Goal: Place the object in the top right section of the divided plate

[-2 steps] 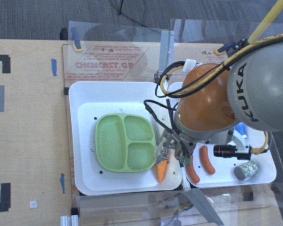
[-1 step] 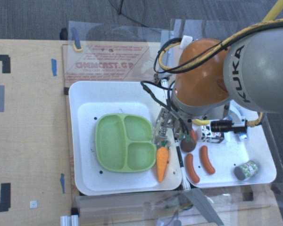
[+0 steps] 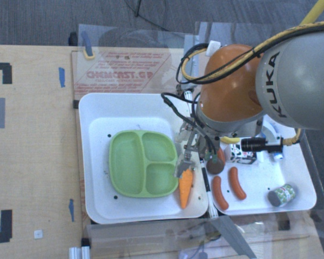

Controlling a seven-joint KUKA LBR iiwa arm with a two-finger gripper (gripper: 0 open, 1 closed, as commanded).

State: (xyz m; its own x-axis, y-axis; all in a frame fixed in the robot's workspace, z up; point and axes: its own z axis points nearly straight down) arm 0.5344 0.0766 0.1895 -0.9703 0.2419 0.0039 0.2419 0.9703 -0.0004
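Beside the green plate [image 3: 143,163], the claw [image 3: 184,166] sat right at the top of the carrot [image 3: 185,188]. I could not tell its grip. Every plate section was bare, so placing was left.

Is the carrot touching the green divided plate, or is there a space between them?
Touching. In the camera view the carrot lies against the lower right rim of the green divided plate, with no white bin floor between them.

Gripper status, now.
Gripper: low over the top end of the toy carrot beside the green divided plate; open or closed cannot be told.
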